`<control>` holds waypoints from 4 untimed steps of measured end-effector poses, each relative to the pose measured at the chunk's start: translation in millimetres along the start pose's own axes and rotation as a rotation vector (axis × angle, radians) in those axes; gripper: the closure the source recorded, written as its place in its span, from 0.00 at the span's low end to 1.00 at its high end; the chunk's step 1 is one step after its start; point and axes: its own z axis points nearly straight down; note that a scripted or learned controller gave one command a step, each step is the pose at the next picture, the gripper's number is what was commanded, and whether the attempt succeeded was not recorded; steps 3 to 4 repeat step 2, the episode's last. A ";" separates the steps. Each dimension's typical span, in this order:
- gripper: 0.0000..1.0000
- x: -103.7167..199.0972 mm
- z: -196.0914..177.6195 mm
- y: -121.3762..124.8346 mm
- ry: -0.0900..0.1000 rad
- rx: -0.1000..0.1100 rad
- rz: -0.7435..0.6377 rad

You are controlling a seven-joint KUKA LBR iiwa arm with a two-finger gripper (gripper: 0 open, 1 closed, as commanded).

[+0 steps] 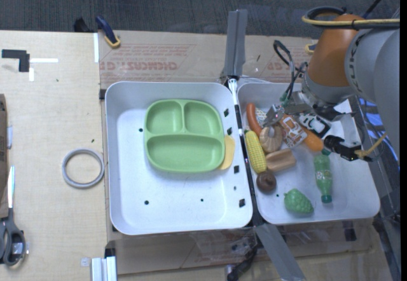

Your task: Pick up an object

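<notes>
White plastic, two shallow bins side by side on the bench. Nearest me, at the front of the right bin [356,210], sits a green broccoli-like toy [298,202], and just beside it to the right a small green bottle [324,175] lies on its side, cap toward the front. A little further in there is a dark brown round piece [266,181] next to the divider, with a tan bread-like block [280,159] touching it from behind. A yellow corn cob [255,150] lies along the left wall of that bin, and beyond it a red sausage [252,117] leans along the same wall. An orange carrot [312,142] pokes out from under the cluster in the middle.

Over that cluster hangs the gripper [275,118], reaching in from the right on the grey arm with its orange band [331,57]. Its metal tip is down among a crinkled snack packet [291,130] and a pale rounded toy [270,138]; whether the jaws are apart or pinched on anything I cannot tell, as the pile hides them.

The left bin [127,203] holds a green divided plate [184,135] with a yellow piece [227,152] tucked at its right edge. On the bench to the far left lie a grey tape ring [83,167] and scissors [11,238].
</notes>
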 end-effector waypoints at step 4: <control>1.00 55.8 -93.3 41.4 0.003 0.012 -0.022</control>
